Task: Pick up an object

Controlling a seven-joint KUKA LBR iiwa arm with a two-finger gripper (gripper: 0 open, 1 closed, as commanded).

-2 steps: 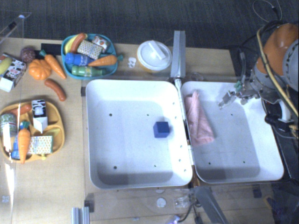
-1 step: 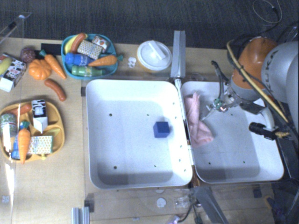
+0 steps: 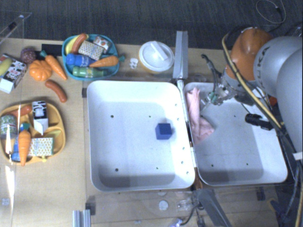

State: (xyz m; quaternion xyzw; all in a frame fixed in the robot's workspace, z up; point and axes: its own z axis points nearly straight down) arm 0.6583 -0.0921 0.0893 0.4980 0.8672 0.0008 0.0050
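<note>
camera view: a blue cube (image 3: 164, 130) sits right of centre in the left bin (image 3: 102, 126); a pink cloth (image 3: 196, 115) lies along the right bin's (image 3: 246, 160) left edge; the gripper (image 3: 211, 97) hovers just beside the cloth's upper end.

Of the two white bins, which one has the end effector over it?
The right bin, which also holds the pink cloth. The end effector sits over its far left corner. The left bin holds a blue cube.
</note>
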